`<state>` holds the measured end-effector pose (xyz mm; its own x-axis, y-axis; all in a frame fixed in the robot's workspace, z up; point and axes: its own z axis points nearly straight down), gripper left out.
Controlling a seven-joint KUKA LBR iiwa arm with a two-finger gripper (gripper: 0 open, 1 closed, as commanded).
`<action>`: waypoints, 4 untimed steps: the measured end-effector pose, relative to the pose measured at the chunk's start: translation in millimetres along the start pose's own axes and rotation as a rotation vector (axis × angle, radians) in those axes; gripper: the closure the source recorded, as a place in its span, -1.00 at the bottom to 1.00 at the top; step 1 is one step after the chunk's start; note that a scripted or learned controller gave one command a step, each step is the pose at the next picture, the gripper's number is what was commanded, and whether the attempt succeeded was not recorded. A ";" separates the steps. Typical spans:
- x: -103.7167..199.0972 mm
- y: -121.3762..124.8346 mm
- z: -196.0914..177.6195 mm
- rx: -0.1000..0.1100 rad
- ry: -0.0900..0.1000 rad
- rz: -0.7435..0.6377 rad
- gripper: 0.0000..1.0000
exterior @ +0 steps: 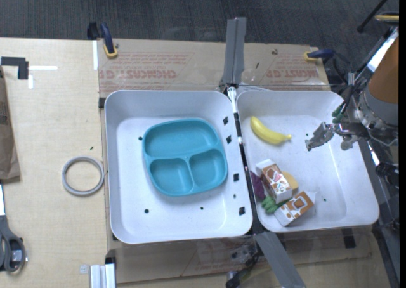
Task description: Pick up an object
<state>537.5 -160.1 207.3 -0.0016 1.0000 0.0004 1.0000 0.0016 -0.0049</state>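
Note:
The right bin (346, 207) holds a yellow banana (269, 131) near its back left. At its front left a small printed carton (276, 180) stands against a second carton (295, 207), with a purple item (257, 185) and a green item (270, 204) tucked beside them. My gripper (330, 139) hangs over the right side of this bin, to the right of the banana and apart from it. Its fingers are spread open with nothing between them.
A blue divided plate (185, 157) lies in the left bin (120, 179). A grey ring (83, 175) and scissors (11, 250) lie on the bench to the left. Clamps and a metal post (235, 52) stand behind the bins.

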 end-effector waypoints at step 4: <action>158.2 122.1 -11.2 -0.003 -0.002 -0.108 1.00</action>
